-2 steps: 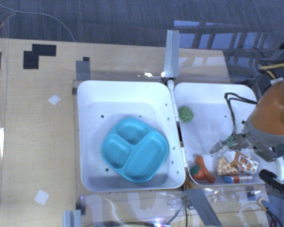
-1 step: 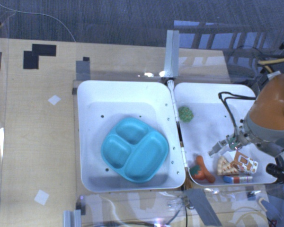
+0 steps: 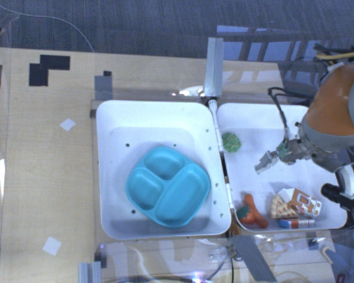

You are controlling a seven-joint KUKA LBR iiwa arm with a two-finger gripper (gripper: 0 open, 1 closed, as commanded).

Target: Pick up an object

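Currently | gripper (image 3: 265, 163) hovers over the right bin (image 3: 253, 118), fingers slightly parted, holding nothing | green ball (image 3: 230, 141) lies near, at its 10 o'clock | carrot (image 3: 252, 210) sits at 6 o'clock | ball is nearer.
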